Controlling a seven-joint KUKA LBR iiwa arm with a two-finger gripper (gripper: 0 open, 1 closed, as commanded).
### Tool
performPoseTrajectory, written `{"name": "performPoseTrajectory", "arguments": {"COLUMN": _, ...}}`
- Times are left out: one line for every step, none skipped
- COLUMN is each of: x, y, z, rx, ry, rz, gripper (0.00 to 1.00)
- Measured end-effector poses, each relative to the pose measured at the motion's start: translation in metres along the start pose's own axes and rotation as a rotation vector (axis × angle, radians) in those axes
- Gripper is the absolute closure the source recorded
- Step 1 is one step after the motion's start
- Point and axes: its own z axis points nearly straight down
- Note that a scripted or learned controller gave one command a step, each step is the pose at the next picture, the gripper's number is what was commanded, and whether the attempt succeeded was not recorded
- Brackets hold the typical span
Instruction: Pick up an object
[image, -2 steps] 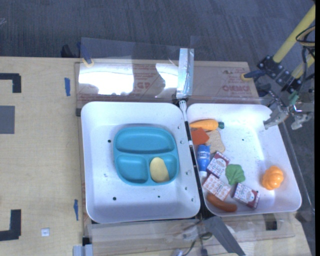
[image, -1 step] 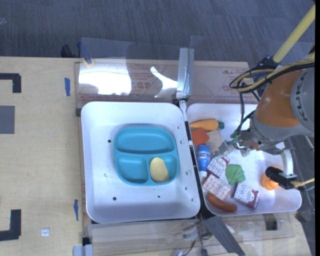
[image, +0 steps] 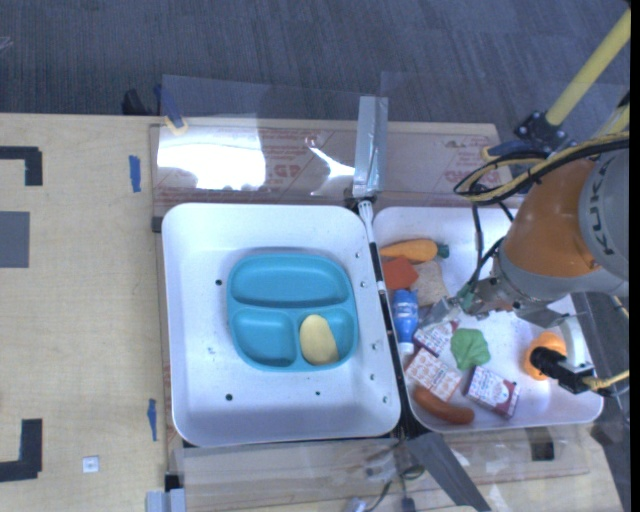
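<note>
My gripper (image: 468, 299) hangs low over the middle of the right bin (image: 568, 412), at the end of the grey arm with its orange band (image: 548, 232). Just below it lie a green leafy toy (image: 470, 348) and a pink-and-white carton (image: 434, 337). Around them are a carrot (image: 408, 249), a red block (image: 399, 273), a blue bottle (image: 404, 315), two more cartons (image: 433, 375) (image: 493, 390), a sausage (image: 443, 407) and an orange toy (image: 546, 357). The arm hides the bin's upper right part.
The left bin (image: 190, 330) holds a blue divided tray (image: 288, 283) with a yellow oval object (image: 318, 339) in its lower right compartment. A ridge (image: 381, 300) divides the two bins. A clear panel (image: 260, 150) stands behind them. Yellow cables (image: 500, 165) loop above the arm.
</note>
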Motion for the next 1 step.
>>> {"name": "performPoseTrajectory", "arguments": {"x": -0.0012, "y": 0.0016, "z": -0.0112, "rx": -0.005, "ry": -0.004, "rz": 0.0, "gripper": 1.0}}
